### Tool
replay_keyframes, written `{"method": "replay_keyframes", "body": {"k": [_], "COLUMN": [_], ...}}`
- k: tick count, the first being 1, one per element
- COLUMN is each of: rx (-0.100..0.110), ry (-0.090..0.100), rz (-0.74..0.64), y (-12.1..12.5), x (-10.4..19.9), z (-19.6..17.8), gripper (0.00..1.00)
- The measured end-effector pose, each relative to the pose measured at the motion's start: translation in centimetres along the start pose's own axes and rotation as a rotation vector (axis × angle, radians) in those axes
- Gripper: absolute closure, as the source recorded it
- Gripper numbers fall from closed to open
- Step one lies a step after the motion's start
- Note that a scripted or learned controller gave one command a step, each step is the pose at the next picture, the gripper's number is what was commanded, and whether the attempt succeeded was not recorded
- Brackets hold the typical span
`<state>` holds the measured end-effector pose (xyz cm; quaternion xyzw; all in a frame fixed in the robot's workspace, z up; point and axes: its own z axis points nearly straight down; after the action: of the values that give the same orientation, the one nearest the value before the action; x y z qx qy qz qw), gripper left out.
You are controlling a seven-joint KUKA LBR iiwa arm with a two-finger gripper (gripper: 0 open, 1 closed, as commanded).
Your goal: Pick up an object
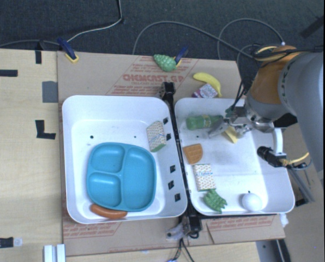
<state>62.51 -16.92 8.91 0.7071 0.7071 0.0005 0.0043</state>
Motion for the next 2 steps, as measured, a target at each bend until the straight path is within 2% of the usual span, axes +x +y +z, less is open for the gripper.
{"method": "replay_keyframes", "body": {"k": [1, 2], "rx": [0.048, 0.017], "ry": [-0.006, 0.006], "rz": [-0.006, -0.003], "y": [3.5, 2.6], "x": [2.2, 0.4], "z": [0.5, 0.4], "gripper": [0.00, 0.00]}}
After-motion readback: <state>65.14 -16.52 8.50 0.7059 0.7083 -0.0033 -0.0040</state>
